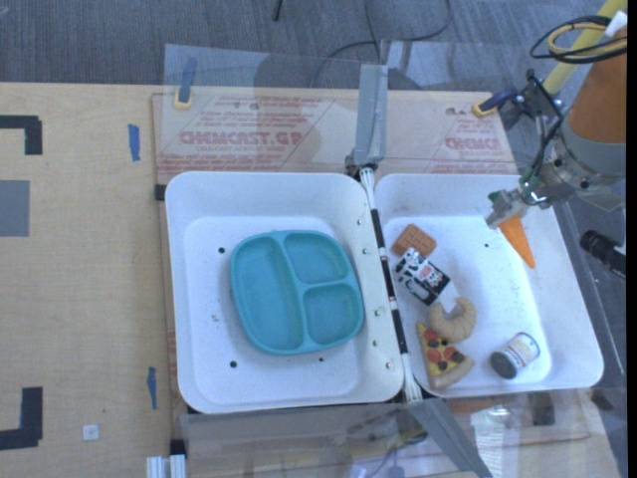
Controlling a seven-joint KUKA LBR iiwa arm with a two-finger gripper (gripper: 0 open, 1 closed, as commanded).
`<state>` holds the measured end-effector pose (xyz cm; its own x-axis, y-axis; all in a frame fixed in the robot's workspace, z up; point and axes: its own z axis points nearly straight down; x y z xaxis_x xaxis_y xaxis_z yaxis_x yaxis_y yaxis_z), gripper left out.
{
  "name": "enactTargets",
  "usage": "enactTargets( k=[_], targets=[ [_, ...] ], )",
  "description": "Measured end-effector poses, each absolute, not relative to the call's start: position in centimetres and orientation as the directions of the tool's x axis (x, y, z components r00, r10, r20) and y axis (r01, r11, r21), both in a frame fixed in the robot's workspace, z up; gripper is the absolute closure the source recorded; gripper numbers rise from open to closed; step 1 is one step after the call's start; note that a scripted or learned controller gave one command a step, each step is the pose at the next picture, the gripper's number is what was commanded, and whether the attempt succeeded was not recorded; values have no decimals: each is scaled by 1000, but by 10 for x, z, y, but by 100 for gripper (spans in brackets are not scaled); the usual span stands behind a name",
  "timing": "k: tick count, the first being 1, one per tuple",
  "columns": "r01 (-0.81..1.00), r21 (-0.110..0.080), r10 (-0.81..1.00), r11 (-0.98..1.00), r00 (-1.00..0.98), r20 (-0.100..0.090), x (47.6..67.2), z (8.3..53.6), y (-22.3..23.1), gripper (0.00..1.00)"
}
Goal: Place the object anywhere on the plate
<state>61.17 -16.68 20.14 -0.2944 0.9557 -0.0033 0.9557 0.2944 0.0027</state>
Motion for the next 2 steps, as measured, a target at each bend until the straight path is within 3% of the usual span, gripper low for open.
enactTargets(
  k=[1,2],
  targets=[
    [957,1,957,289,-289,0,648,122,-120,100],
    [960,1,960,279,-279,0,621,185,-46,100]
  ],
)
